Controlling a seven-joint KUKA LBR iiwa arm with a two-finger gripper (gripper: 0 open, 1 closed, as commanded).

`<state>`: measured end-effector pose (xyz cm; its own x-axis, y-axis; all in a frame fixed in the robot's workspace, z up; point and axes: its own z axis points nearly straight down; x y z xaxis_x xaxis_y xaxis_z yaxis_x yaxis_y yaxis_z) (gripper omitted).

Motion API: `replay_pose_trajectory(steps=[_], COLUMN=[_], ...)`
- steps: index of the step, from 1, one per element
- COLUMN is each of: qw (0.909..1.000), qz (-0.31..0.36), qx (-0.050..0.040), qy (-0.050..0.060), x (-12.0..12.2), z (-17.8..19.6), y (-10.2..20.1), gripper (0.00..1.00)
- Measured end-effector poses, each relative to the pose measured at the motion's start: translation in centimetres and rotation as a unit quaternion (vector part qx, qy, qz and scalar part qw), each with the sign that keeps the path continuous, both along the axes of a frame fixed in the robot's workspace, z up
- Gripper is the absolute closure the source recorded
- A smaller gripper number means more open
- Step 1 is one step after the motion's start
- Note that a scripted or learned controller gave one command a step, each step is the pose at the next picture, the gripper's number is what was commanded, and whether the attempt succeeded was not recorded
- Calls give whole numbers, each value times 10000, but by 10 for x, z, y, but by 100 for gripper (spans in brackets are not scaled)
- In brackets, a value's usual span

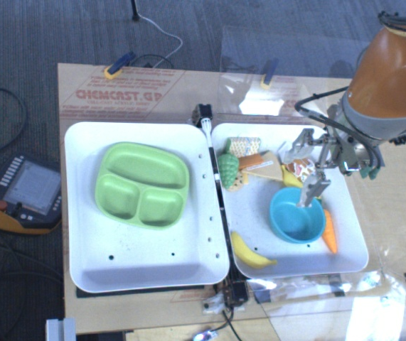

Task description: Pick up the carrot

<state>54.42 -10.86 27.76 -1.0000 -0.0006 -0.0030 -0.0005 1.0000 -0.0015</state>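
Camera view: end effector point(315, 168), fingers spread wide & empty, hangs above bowl point(297, 216) at mid-right. Carrot point(329, 231) is wedged btwn bowl and bin point(355, 251) wall, so a finger could hit either & miss.

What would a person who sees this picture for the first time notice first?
Probably the green tray, alone in the left bin. Next, the gripper hanging over the crowded right bin, just above a blue bowl. The carrot lies against that bowl's right side, near the bin's right wall.
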Motion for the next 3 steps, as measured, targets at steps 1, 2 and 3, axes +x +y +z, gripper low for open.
replay_pose_trajectory(steps=[1, 2, 3], qw=[9877, 9423, 9420], qz=[1564, 3348, 3357], qx=[17, 11, -18], qy=[49, 22, -16], x=[-32, -45, -42], z=[-120, -177, -165], y=[-71, -110, -109], gripper=[0, 0, 100])
